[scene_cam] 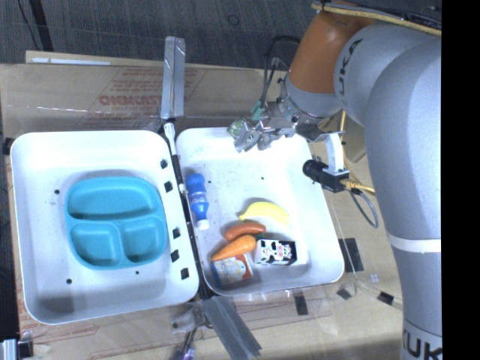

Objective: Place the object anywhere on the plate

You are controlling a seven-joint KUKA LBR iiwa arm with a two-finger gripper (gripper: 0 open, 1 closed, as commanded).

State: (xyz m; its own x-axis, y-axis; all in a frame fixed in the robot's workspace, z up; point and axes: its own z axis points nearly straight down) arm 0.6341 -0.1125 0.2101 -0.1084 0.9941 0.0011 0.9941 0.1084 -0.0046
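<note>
A blue sectioned plate point(116, 220) lies in the left white bin point(37, 163). The right bin point(315, 216) holds a blue bottle point(197, 199), a yellow banana point(264, 212), two orange carrots point(235, 244), a cow-patterned carton point(275, 253) and an orange-labelled cup point(231, 270). My gripper point(251, 133) hangs over the far rim of the right bin, well behind the objects and to the right of the plate. Nothing can be seen held in it.
A metal divider post point(173, 77) rises between the two bins at the back. A black fitting with a cable point(324, 175) sticks out over the right bin's right wall. The grey arm point(397, 126) fills the right side.
</note>
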